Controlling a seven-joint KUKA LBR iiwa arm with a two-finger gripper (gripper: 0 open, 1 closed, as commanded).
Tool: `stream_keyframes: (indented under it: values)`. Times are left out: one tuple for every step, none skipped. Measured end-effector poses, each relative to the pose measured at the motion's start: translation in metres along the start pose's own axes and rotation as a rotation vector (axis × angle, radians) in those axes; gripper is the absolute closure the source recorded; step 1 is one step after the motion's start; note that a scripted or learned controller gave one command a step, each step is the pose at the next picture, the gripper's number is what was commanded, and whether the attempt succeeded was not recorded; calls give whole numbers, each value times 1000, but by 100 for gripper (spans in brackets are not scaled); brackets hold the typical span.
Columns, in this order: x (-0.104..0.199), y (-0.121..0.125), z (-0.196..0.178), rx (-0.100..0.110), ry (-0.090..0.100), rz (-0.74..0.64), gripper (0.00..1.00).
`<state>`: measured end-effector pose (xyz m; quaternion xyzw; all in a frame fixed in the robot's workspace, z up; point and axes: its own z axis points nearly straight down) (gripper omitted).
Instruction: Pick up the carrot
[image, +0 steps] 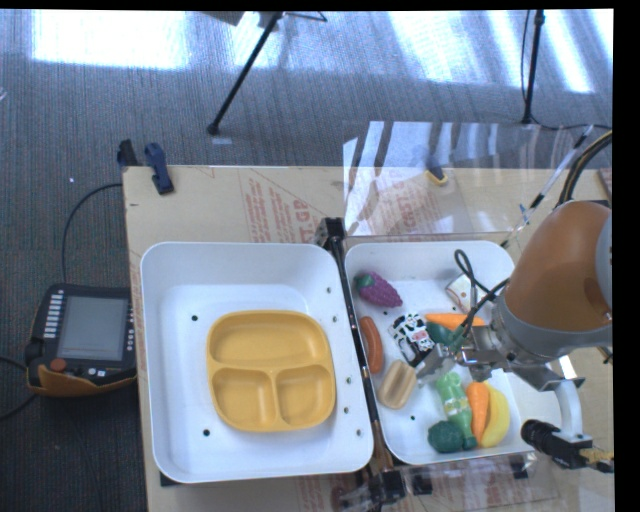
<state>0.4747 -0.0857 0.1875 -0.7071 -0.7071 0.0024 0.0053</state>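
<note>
The carrot (452, 322), orange with a green end, lies in the right bin (420, 258) towards its right side. The arm's wrist hides part of it. My gripper (455, 357) hangs just in front of the carrot, low over the bin's contents and above a light green vegetable (452, 390). The arm's orange and grey body (560, 280) covers the bin's right edge.
The right bin also holds a purple eggplant (379, 290), a sausage (372, 343), a black and white toy (410, 335), a tan bread piece (397, 384), broccoli (448, 436), another orange piece (479, 404) and a yellow banana (496, 417). A yellow divided plate (270, 370) sits in the left bin (170, 300).
</note>
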Motion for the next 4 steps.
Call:
stream_keyframes:
  values:
    - [-79,0,-7,-6,-3,-155,0]
    - [-124,3,101,-5,5,42,0]
    - [-128,2,91,-5,5,56,100]
    - [-88,34,37,-5,2,280,100]
